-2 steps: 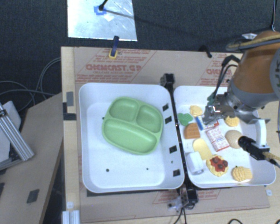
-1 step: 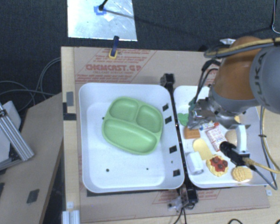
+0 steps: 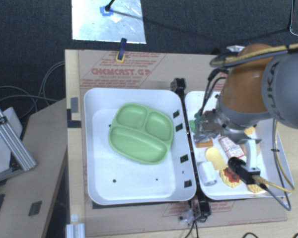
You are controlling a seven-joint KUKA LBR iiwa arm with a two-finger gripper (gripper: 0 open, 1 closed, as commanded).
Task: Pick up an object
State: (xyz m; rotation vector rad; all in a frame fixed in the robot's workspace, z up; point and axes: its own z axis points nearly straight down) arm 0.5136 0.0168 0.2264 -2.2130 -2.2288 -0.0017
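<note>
Seen from above, the arm point(image 3: 248, 90) hangs over the right bin point(image 3: 278, 155), and its gripper point(image 3: 204, 125) sits low near that bin's left wall; whether it is open or closed cannot be told. Small objects point(image 3: 223, 157) lie clustered in the right bin just beside it. A green divided plate point(image 3: 141, 132) rests in the left bin point(image 3: 97, 148).
</note>
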